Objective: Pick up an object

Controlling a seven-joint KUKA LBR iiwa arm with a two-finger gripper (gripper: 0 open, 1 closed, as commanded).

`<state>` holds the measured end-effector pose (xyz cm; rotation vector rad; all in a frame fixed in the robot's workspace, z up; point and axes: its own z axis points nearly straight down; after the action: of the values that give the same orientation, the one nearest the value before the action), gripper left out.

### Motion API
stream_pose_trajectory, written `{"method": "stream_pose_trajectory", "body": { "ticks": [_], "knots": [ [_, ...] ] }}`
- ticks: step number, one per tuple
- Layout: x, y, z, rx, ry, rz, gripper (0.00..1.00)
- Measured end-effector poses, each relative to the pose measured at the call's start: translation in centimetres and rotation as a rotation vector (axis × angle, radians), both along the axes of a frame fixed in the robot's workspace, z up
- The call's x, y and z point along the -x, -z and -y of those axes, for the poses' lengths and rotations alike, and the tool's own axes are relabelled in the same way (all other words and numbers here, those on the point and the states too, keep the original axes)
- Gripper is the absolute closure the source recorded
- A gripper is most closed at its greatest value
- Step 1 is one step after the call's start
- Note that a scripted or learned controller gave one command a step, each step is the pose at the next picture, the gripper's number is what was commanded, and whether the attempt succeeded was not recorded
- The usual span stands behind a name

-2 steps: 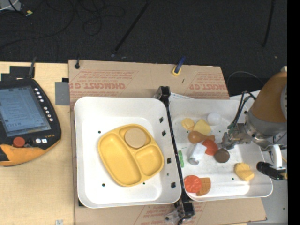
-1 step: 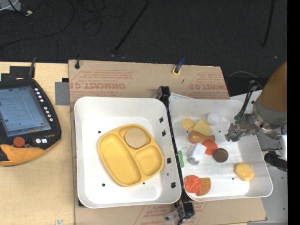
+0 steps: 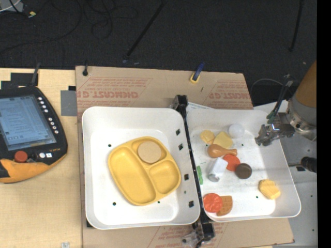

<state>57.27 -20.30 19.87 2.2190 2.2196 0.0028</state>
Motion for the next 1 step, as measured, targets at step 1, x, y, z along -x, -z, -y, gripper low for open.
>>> {"method": "stream_pose_trajectory", "body": {
  "ticks": [1],
  "knots": [
    [-0.01,-3.07,0.15,-0.001,0.0,-0.002,1.0]
  ]
}}
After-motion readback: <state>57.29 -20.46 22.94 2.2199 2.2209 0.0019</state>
